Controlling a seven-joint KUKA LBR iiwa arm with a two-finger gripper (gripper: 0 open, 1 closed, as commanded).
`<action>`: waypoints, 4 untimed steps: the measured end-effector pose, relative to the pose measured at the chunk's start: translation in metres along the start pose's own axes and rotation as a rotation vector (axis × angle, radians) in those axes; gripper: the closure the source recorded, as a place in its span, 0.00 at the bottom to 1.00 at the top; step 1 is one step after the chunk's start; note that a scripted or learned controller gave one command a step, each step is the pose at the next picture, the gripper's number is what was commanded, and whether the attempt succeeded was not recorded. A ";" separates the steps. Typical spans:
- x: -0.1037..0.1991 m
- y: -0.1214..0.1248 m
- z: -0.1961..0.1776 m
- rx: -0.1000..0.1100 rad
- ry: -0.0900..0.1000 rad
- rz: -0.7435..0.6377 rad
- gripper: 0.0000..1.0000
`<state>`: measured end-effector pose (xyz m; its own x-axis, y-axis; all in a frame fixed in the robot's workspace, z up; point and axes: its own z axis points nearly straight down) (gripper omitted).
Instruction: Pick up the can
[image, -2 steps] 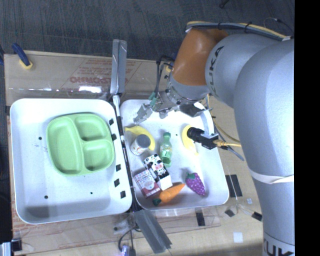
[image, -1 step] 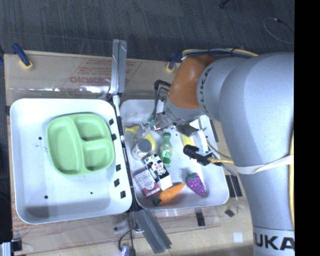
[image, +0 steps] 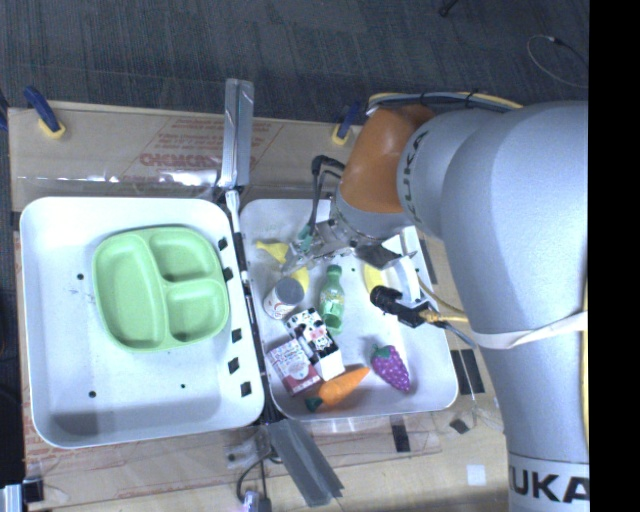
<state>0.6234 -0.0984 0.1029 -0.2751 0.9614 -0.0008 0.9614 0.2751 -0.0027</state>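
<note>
The left bin (image: 50, 400) carries a green divided tray (image: 160, 287), well apart from the job. The can (image: 284, 296) lies in the right bin (image: 440, 385), close to that bin's left wall, crowded: a yellow piece (image: 270, 251) just above it, a green bottle (image: 331, 296) just to its right, and a small printed carton (image: 312, 334) and a red packet (image: 291, 366) just below. An orange carrot (image: 343, 385) and a purple grape bunch (image: 392, 367) lie lower down.

The claw (image: 318, 243) hangs above and to the right of the can, near the bottle's cap; whether it is released or clenched cannot be told, and nothing is seen held in it.

The likely trouble: a descent from here could land on the bottle or the yellow piece instead, or a finger could strike the bin wall. The can looks round and smooth, so it may roll or slip away.

The bench (image: 120, 140) is pale board with printed red lettering, blue clamps (image: 42, 110) at its far edge, and dark carpet (image: 300, 40) beyond.
</note>
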 end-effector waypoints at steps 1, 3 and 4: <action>0.000 0.000 -0.010 0.000 -0.001 -0.004 1.00; 0.000 0.001 -0.030 -0.002 -0.005 -0.011 1.00; 0.000 0.001 -0.030 -0.002 -0.005 -0.011 0.00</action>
<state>0.6248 -0.0981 0.1332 -0.2859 0.9583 -0.0059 0.9583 0.2859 -0.0009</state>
